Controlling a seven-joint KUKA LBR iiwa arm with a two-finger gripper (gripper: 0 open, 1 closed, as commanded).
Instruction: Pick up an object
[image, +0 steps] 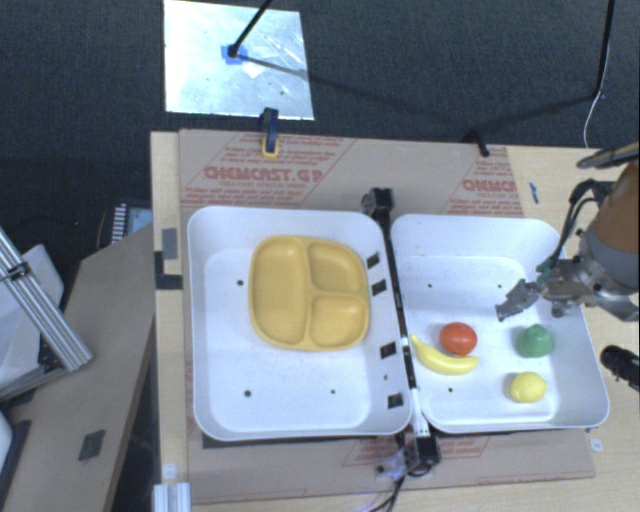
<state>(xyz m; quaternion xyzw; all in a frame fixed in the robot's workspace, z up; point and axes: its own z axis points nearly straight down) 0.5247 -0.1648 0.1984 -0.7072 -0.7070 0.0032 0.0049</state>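
Note:
The right bin (470, 262) holds a red tomato (459, 337), a yellow banana (445, 360), a yellow lemon (527, 386) and a green round fruit (535, 341). My gripper (540, 303) hangs at the bin's right side, just beyond and above the green fruit. It is open, its grey fingers (516, 299) spread apart with nothing between them. The tomato and the banana lie touching, to the gripper's lower left.
The left bin (225, 390) carries a yellow divided plate (307, 292). A black divider with clips (395, 320) runs between the bins. The arm's wrist (612, 240) stands over the right bin's right rim. Cardboard (330, 170) lies under both bins.

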